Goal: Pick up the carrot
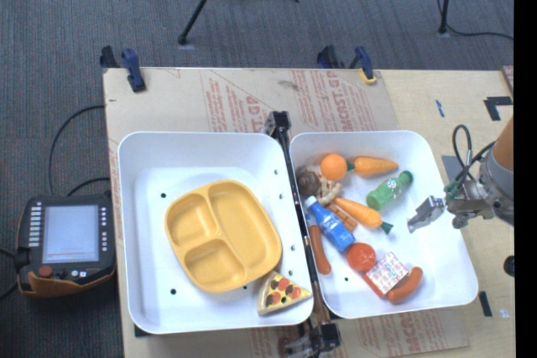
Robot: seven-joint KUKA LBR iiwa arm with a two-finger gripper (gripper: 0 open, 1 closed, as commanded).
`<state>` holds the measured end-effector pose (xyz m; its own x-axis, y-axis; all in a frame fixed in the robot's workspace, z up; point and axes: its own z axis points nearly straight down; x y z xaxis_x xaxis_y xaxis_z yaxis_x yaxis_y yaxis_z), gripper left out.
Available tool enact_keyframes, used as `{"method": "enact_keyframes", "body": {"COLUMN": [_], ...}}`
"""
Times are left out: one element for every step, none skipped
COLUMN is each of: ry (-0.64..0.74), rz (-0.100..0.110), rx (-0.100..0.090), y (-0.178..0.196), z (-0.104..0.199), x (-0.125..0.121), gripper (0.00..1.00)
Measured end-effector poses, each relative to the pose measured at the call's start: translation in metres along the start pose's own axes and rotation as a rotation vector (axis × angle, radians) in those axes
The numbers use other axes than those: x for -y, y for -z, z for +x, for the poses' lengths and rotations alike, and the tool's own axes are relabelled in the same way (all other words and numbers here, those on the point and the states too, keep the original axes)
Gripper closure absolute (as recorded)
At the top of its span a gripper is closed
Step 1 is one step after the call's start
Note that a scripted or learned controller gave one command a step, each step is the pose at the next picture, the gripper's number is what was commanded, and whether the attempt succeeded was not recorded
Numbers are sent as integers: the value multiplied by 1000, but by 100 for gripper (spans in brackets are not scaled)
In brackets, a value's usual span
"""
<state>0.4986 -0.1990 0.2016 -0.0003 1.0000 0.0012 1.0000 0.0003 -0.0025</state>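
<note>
Two carrots lie in the right bin (445, 281). One carrot (374, 166) rests near the far wall beside an orange ball (334, 167). The other carrot (361, 212) lies slanted in the middle, its green tip toward the right. My gripper (442, 215) hangs over the bin's right side, a little to the right of the middle carrot and apart from it. Its fingers stand open with nothing between them.
The right bin also holds a green bottle (388, 189), a blue bottle (329, 225), a red tomato (362, 256), a printed packet (386, 272), a sausage (405, 284) and a thin hot dog (320, 249). The left bin (143, 180) holds a yellow divided plate (222, 235) and a pizza slice (283, 292).
</note>
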Motion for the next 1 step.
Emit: {"method": "enact_keyframes", "body": {"ry": [-118], "rz": [1], "rx": [-1], "y": [-115], "z": [33], "x": [-110], "gripper": [0]}}
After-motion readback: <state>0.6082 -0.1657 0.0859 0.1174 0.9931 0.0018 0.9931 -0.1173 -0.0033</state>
